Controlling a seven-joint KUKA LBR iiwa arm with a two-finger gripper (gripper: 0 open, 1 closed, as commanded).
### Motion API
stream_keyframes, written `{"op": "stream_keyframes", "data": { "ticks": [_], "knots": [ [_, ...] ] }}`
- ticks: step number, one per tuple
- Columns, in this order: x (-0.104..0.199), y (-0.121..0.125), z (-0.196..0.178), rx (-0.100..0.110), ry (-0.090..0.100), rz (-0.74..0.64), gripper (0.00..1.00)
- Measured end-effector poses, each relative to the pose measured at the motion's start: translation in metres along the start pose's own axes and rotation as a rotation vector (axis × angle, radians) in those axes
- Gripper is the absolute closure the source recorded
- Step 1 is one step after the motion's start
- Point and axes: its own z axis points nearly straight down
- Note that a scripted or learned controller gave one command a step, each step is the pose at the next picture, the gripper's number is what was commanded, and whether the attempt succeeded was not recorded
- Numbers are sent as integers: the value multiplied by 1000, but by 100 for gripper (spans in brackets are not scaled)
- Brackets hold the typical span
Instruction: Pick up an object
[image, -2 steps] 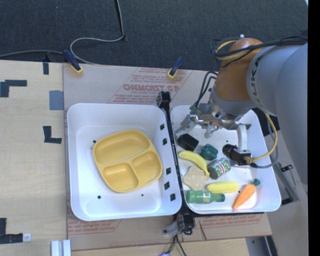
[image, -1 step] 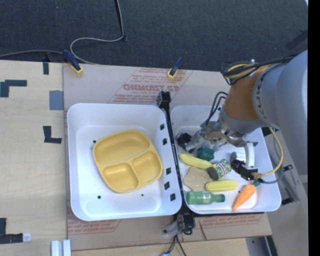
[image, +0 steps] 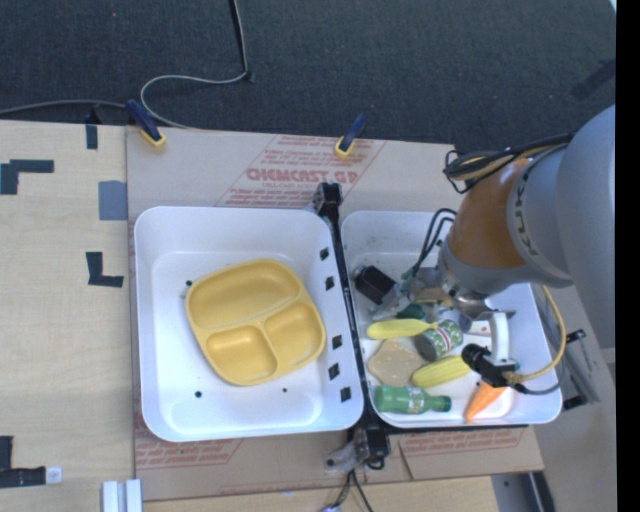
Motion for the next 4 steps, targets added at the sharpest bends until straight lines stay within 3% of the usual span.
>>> {"op": "stream_keyframes", "data": {
  "ticks": [1,2,4],
  "knots": [
    [9,81,1,0,0,-1,0],
    [5,106,2,3,0,-1,0],
    [0,105,2,3,-1,-1,0]
  ]
}}
